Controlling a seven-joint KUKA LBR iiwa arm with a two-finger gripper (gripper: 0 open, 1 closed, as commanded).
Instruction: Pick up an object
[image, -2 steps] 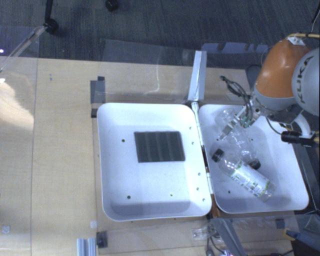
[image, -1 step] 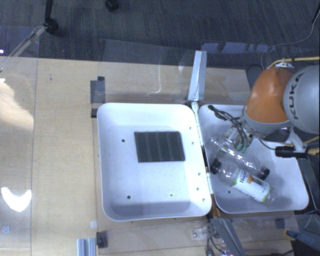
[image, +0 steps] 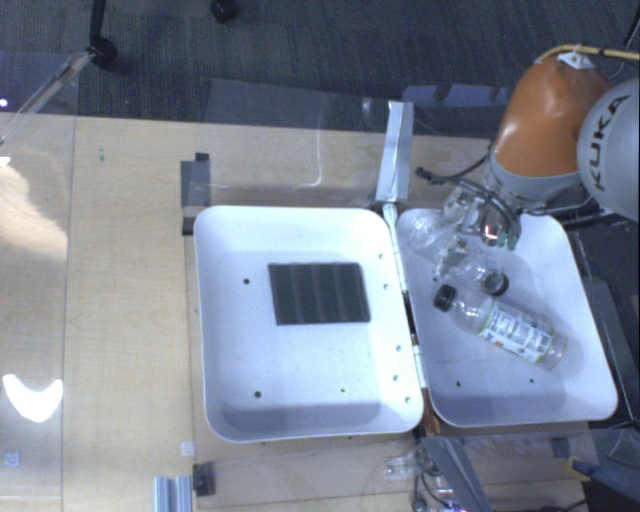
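Tabletop (image: 120, 330) carries two white bins; right bin (image: 590, 390) holds a clear plastic bottle (image: 500, 325) lying flat. Its long axis runs from black cap, upper left, to base, lower right. Tool (image: 478, 232) hangs just above the cap end — bottle lies toward the lower right of it. Finger opening: cannot tell.

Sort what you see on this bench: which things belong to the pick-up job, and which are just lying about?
Part of the job:
- gripper, over the right bin
- clear plastic bottle with a black cap, lying in the right bin

Just lying about:
- dark ribbed pad in the left bin
- wooden bench
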